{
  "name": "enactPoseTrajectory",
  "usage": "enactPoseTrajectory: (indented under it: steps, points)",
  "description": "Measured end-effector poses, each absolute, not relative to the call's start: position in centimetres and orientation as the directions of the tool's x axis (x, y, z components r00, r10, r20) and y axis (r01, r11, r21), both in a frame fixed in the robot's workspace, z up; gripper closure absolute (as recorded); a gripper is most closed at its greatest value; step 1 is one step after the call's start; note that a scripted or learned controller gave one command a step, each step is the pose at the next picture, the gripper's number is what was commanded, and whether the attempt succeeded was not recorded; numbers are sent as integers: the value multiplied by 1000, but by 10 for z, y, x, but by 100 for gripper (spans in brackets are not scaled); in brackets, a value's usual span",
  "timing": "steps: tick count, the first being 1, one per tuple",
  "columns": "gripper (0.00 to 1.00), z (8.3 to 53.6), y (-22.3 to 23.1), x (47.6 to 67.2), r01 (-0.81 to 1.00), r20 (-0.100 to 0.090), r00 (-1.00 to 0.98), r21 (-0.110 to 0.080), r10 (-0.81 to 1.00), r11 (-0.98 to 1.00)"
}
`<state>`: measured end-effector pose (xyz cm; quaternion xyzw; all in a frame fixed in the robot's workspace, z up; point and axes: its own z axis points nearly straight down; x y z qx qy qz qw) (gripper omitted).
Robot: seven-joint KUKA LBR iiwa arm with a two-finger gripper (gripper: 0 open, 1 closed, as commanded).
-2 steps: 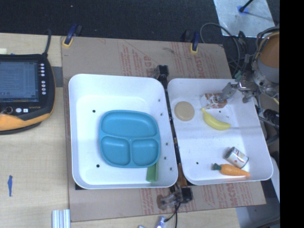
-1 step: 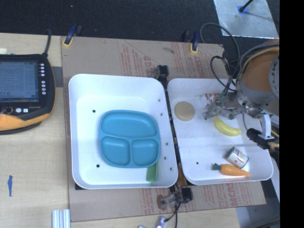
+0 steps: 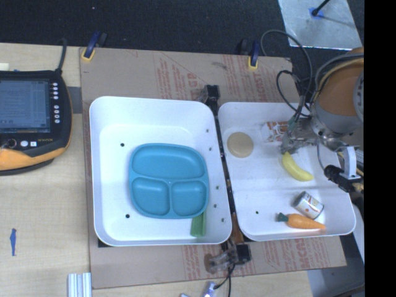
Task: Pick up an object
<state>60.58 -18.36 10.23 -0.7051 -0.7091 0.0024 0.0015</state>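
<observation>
The right bin (image 3: pixel 260 228) holds several small objects. A tan round disc (image 3: pixel 240 144) lies at its upper left. A yellow banana (image 3: pixel 296 168) lies right of centre. A small silver can (image 3: pixel 308 204) and an orange carrot (image 3: pixel 302 223) sit near the front right corner. A red and white packet (image 3: pixel 276 129) lies near the back wall. My gripper (image 3: pixel 290 143) hangs low over the bin, just above the banana's upper end and right beside the packet. Nothing is visibly held.
The left bin (image 3: pixel 105 166) bears a blue divided plate (image 3: pixel 168 179) and a green item (image 3: pixel 198 226) against its front right corner. A tablet pendant (image 3: pixel 28 119) lies on the bench at left. Cables (image 3: pixel 291 73) loop behind the right bin.
</observation>
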Motion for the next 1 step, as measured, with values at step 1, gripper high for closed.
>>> enactPoseTrajectory:
  steps: [1]
  points:
    - [100,184,-133,565,1000,1,-5,-3,1000,5]
